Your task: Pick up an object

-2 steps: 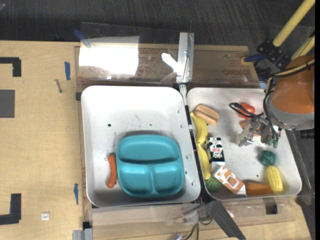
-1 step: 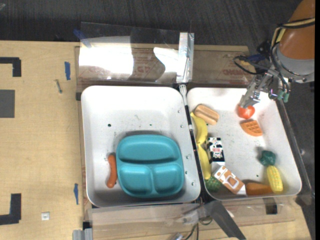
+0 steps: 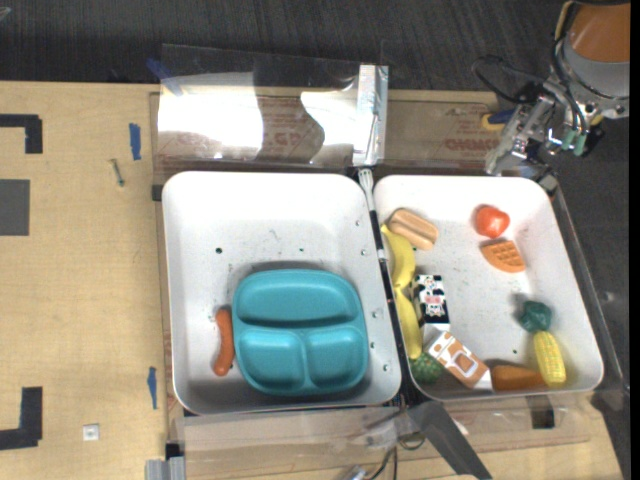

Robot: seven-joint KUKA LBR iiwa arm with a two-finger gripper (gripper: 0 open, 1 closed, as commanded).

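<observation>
Well, jaws (image 3: pixel 520 146) above right bin (image 3: pixel 575 298) rim, state unclear; tomato (image 3: pixel 490 220), waffle (image 3: pixel 503 255), hotdog (image 3: pixel 412 230) nearest.

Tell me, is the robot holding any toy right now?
No. The end effector sits above the right bin, outside its rim, with no toy in it.

The floor (image 3: pixel 250 8) at the top is dark grey and looks like rough carpet. Below it sits a light brown wooden bench (image 3: pixel 70 268) with black marks (image 3: pixel 25 133) and small bits of blue tape (image 3: pixel 134 140) on it. A clear plastic sheet (image 3: pixel 260 118) stands behind the bins — bright light shines off it in a big white patch. A thin metal strip (image 3: pixel 370 113) stands up in the middle.
</observation>
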